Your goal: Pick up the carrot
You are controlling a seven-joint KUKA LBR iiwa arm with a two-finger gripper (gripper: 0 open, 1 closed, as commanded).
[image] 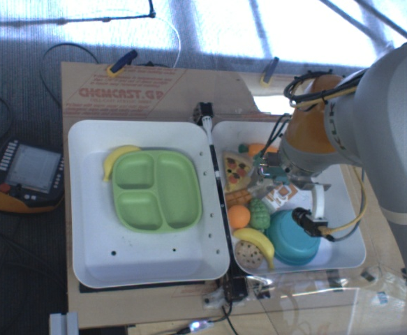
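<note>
The carrot (257, 148) is a small orange piece with a green tip, lying near the far wall of the right bin (343, 253). The arm partly covers it. My gripper (263, 172) reaches down into the right bin just in front of the carrot, above the pizza slice (235, 170) and a small printed card (278, 195). I see nothing held in it.
In the right bin lie an orange (239, 216), a broccoli (260, 215), a banana (257, 241), a cookie (250, 256) and a blue bowl (294, 237). The left bin (91, 257) holds a green divided plate (157, 190) and a second banana (116, 157).
</note>
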